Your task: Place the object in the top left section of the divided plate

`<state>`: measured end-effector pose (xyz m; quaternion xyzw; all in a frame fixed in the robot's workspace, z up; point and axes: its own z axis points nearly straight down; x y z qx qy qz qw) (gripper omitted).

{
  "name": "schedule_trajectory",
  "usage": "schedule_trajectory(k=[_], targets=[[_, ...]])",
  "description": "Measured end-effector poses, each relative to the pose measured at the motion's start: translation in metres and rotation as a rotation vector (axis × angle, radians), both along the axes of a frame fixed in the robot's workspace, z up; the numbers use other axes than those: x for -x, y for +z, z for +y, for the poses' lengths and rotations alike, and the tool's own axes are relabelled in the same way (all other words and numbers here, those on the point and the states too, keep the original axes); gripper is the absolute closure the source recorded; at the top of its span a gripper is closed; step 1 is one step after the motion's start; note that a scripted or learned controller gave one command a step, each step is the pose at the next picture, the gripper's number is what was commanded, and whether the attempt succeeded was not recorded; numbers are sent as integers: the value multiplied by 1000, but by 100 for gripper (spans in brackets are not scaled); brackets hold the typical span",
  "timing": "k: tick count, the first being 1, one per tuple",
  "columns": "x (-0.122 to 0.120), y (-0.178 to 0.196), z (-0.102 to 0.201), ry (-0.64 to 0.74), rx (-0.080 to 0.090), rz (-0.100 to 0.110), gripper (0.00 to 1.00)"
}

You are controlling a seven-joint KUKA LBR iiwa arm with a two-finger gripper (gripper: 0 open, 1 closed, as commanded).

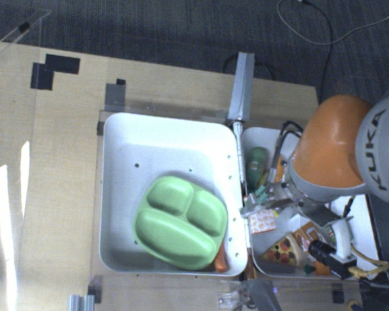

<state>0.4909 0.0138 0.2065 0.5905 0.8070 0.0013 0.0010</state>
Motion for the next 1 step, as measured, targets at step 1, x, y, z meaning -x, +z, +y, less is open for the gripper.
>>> schedule_trajectory(k=[1], targets=[[0, 0, 0, 0, 0, 0, 0]])
